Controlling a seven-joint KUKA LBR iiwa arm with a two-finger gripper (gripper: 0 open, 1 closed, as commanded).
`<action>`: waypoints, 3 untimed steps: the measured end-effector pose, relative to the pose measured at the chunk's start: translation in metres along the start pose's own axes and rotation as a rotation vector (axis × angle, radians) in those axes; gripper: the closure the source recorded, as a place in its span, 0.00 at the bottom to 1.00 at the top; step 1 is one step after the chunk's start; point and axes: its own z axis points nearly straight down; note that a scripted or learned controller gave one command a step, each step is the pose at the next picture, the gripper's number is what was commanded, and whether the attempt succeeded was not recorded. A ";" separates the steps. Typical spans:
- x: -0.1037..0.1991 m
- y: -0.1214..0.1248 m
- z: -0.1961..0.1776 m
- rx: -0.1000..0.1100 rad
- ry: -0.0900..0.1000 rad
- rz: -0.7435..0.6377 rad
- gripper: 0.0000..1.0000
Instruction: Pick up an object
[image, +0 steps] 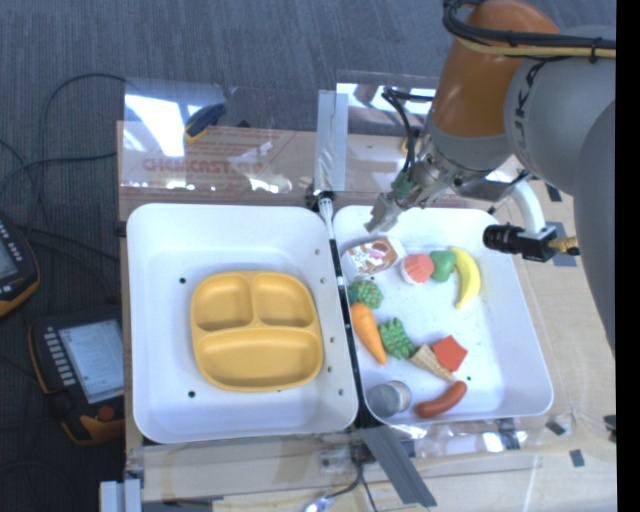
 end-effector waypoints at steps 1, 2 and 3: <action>-0.038 -0.032 0.082 0.001 0.001 -0.251 1.00; -0.020 0.002 0.007 0.000 0.001 0.034 1.00; -0.111 -0.009 -0.108 -0.003 -0.002 -0.387 1.00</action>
